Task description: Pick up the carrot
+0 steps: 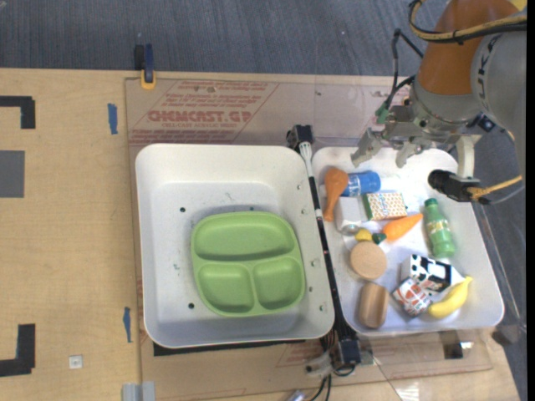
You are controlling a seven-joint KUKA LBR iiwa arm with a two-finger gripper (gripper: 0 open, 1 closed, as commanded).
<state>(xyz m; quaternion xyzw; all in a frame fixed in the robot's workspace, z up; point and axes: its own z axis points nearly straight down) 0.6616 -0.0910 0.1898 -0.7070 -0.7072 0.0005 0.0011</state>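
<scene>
The carrot [403, 225] is a small orange cone with a green end, lying in the middle of the right bin [493, 295] and pointing up to the right. It rests between a patterned box [384, 204] and a green bottle [439, 228]. My gripper [386, 149] hangs over the far end of that bin, well behind the carrot. Its two fingers are spread open with nothing between them.
The right bin also holds an orange drumstick-shaped toy [334, 189], a blue can [364, 182], a tan disc [368, 261], a brown loaf [372, 304], a cow-print box [430, 270] and a banana [450, 299]. A green divided plate [247, 261] lies in the left bin [159, 224].
</scene>
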